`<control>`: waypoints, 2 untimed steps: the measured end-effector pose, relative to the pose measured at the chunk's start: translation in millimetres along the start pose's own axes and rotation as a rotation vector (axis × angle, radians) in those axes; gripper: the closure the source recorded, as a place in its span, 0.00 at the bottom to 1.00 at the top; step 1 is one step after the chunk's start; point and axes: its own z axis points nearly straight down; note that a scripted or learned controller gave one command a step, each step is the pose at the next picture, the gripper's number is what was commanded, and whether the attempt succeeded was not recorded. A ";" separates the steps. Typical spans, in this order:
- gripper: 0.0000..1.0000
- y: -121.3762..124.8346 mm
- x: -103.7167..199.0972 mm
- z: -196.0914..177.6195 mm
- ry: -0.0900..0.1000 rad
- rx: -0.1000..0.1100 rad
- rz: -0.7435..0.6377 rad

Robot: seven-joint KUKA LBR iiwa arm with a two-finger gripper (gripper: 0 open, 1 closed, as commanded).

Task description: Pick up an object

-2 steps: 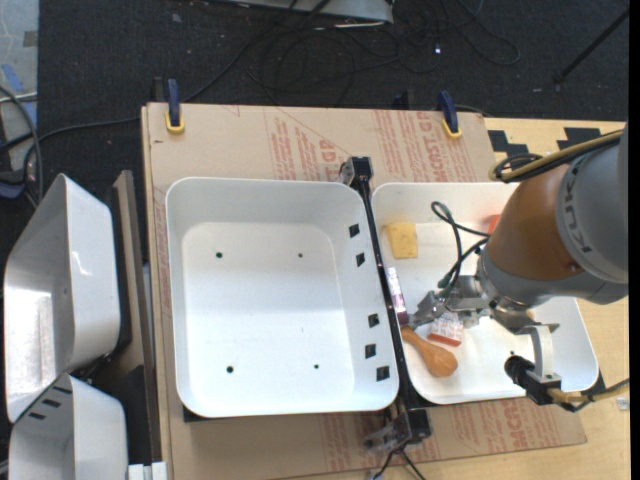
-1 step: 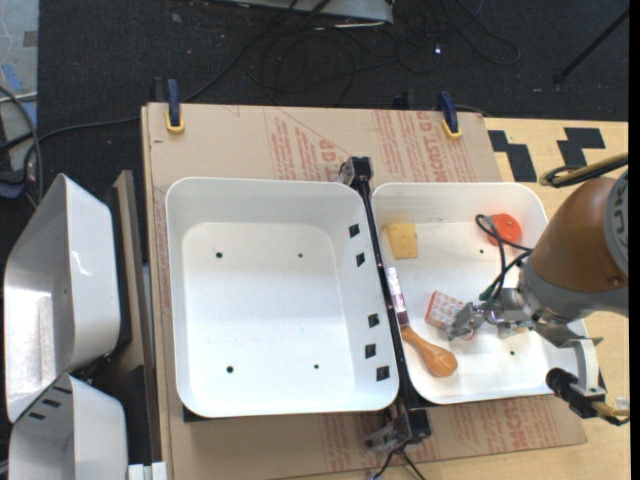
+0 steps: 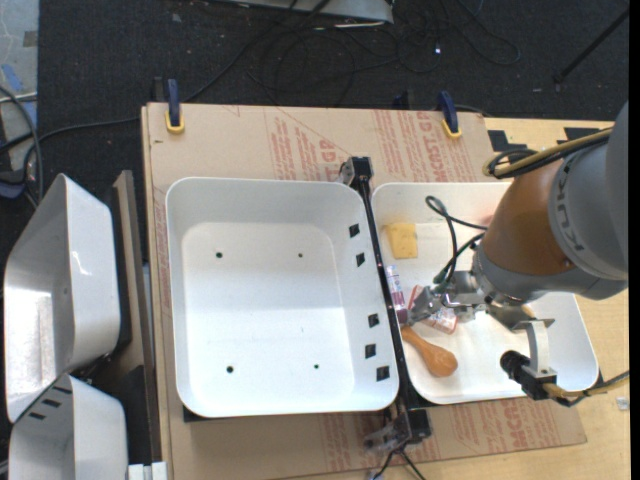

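Reaching into the right bin, the gripper sits low among small items; finger state cannot be told.
Nearest, a wooden spoon lies just below the gripper; a pink packet touches its left; a yellow sponge lies farther up.

2 bins side by side on the bench, sponge, spoon and hand in right bin, sponge behind spoon

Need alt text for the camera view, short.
The grey arm's gripper sits low in the right bin among small items: a yellow block and a brown wooden spoon. The left bin lies beside it.
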 end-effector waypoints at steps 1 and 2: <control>0.00 -26.4 2.3 0.3 0.001 0.005 0.009; 1.00 -25.1 2.4 -9.7 0.001 0.003 0.008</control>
